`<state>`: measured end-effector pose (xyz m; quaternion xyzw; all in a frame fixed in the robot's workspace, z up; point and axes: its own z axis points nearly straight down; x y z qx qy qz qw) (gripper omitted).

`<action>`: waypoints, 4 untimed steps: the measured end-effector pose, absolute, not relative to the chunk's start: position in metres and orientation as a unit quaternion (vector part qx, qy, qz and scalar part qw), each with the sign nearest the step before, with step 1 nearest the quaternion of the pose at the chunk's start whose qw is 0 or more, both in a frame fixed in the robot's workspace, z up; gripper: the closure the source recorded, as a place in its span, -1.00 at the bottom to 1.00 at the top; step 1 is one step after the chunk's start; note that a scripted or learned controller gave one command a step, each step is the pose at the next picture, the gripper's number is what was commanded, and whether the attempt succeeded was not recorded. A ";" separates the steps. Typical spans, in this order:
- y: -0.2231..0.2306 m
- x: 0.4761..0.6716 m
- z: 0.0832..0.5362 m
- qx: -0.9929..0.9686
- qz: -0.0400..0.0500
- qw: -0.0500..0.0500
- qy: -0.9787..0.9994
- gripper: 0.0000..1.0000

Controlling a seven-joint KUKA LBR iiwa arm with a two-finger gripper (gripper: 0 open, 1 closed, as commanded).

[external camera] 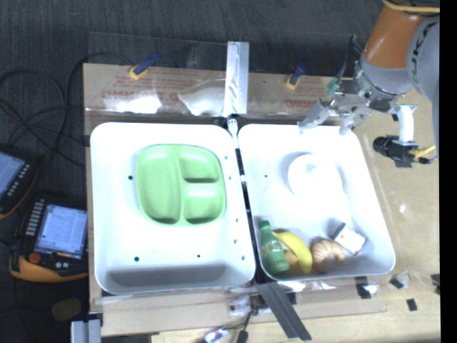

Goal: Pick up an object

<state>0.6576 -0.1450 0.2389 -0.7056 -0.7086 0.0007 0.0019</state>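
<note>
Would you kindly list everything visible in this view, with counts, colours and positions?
bins: 2, white, side by side on the bench
divided plate: 1, green, in the left bin
bottle: 1, green, near edge of the right bin
banana: 1, yellow, beside the bottle
brownish object: 1, tan, right of the banana
small box-like item: 1, white and dark, right of that
clamps: 2, blue and yellow, on the clear back panel
handheld devices: 2, dark, left of the bench
arm: 1, grey with orange band, upper right
gripper: 1, above the right bin's far edge
</note>
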 end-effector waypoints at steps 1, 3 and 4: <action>-0.224 0.640 0.190 -0.606 0.003 0.000 -0.796 -1.00; -0.224 0.632 0.277 -0.602 0.001 0.000 -0.799 -1.00; -0.172 0.603 0.243 -0.463 0.000 0.001 -0.887 -1.00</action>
